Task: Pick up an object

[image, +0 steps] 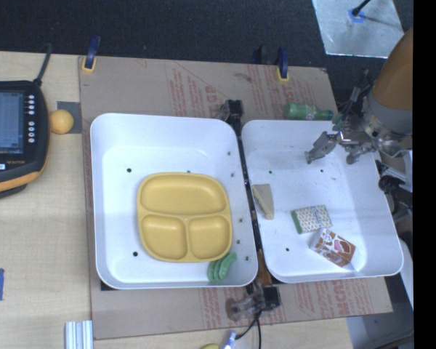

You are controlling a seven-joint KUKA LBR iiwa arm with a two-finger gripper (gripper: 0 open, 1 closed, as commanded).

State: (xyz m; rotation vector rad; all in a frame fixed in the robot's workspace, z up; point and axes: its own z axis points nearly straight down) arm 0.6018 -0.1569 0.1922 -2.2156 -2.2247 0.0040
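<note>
Over the right bin's (392,267) far end, the claw (334,148) hangs with its fingers spread apart, gripping nothing. Nearer in that bin lie a tan wedge (263,200), a patterned packet (310,218) and a red-and-white carton (333,247), all untouched.

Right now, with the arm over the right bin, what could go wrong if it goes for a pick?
1. The tan wedge lies against the right bin's inner wall, so a grasp there may hit the rim.
2. The patterned packet and the red-and-white packet lie flat and close together; a grasp may nudge one or slip off.
</note>
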